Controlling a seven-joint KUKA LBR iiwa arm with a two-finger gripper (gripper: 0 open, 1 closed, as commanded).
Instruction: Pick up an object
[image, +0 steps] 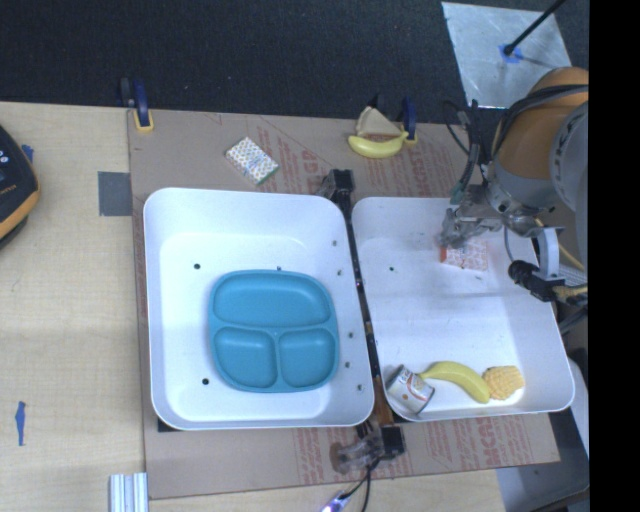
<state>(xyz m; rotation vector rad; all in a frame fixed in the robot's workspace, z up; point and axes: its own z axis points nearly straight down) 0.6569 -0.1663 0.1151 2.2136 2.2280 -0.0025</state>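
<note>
Grey tool (462, 232) over red-white packet (467, 258).

One fixed camera looks down at a slant from above the bench (70, 330), far enough off to take in both white bins: the left bin (170, 215) and the right bin (540, 330). The arm (540, 130) enters from the right edge.
</note>
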